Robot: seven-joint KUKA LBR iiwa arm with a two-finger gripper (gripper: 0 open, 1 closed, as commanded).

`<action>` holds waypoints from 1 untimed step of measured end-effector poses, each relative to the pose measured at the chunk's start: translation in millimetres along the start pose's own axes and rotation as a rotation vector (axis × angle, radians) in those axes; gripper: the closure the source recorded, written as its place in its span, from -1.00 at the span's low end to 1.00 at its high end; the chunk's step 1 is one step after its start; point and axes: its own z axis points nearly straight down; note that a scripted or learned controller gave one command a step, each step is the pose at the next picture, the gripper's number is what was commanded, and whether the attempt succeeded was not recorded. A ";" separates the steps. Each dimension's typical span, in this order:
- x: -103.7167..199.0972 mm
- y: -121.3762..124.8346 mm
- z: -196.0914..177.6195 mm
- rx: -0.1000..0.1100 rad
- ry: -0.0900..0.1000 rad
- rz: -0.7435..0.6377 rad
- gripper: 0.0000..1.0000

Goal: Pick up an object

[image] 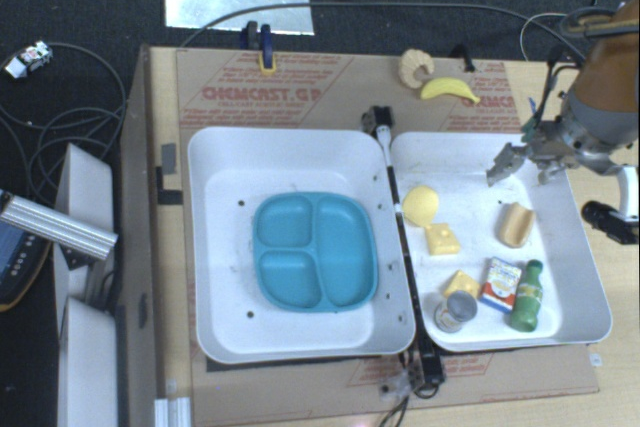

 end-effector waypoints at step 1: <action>-34.0 -36.7 100.5 0.000 -0.001 0.002 -1.00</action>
